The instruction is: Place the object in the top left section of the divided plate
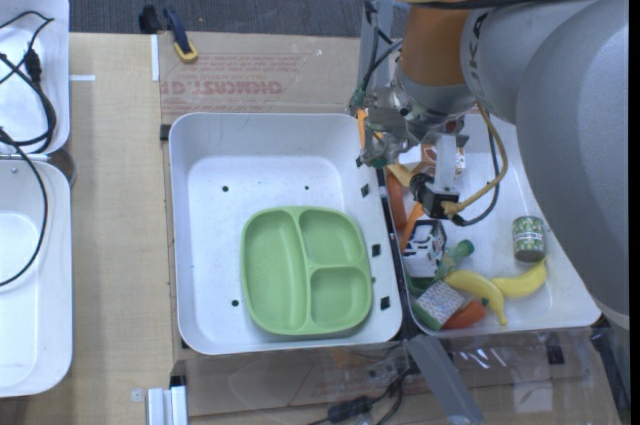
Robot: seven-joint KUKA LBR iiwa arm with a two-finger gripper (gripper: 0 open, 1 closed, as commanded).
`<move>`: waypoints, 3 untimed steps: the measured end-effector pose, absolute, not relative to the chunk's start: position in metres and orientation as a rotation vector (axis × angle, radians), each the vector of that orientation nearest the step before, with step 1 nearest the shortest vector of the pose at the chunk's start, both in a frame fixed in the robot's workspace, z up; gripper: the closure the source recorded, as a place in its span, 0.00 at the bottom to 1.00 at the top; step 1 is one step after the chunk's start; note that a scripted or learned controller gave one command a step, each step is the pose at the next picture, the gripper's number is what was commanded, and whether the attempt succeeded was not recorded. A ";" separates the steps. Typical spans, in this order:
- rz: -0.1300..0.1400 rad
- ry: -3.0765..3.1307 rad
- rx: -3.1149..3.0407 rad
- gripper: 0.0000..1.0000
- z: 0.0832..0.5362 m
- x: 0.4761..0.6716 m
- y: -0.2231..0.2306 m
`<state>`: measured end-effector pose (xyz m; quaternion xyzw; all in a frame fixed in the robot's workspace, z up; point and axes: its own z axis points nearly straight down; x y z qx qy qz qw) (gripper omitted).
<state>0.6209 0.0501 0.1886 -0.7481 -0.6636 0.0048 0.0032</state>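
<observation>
Green divided plate [305, 270] flat on the floor of the left bin [200, 213], toward its 5 o'clock corner; one long section on the plate's 9 o'clock side, two smaller ones at 1 and 4 o'clock. Hard to say which loose thing counts as the object; all of them lying in the right bin [575, 288], at 3 o'clock from the plate. There: yellow banana [500, 288] near the 6 o'clock wall, with a small green-labelled can [529, 238] just beside it at 1 o'clock. Checked green-and-white box [437, 303] at the banana's 8 o'clock, touching an orange-red piece [465, 315]. Orange carrot-like stick [397, 203] along the 9 o'clock wall. Gripper [385, 151] low over the meeting rims of the two bins, at 1 o'clock from the plate, below the orange band of the arm [445, 23]; apart or together, cannot tell. Beyond the bins at 12 o'clock, flat brown cardboard [250, 78] on the counter [110, 213], with a yellow-handled clamp [178, 38] at its 11 o'clock edge.
</observation>
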 end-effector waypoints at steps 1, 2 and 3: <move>0.008 -2.211 -2.229 1.00 0.213 0.543 0.115; 0.007 -2.211 -2.230 0.00 0.213 0.543 0.115; 0.006 -1.898 -2.504 0.00 0.325 0.482 0.047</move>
